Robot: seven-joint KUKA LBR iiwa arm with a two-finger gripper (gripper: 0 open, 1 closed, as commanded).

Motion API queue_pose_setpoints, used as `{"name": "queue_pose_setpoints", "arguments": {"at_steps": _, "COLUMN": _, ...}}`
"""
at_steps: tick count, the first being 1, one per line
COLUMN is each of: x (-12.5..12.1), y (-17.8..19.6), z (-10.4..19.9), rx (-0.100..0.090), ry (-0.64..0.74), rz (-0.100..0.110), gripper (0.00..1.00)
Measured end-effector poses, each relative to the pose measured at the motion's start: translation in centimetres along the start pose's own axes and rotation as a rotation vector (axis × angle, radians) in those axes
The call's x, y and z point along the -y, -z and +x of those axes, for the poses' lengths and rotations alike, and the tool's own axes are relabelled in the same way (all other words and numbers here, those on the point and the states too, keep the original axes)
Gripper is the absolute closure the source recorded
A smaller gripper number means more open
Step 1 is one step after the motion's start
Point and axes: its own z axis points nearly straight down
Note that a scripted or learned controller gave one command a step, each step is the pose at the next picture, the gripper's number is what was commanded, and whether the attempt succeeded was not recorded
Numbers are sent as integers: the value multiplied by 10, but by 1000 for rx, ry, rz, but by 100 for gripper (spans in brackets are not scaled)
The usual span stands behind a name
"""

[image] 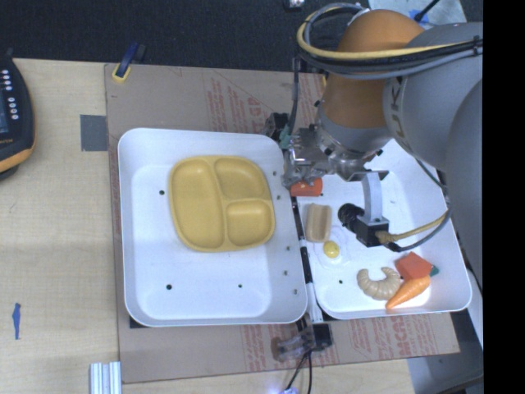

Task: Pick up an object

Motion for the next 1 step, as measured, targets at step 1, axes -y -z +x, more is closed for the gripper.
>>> {"name": "queue_pose_setpoints", "arguments": {"at_steps": 1, "x": -11, "y": -22, "z": -57, "rx": 2, "ry": -13, "rz": 1, "gripper": 100}}
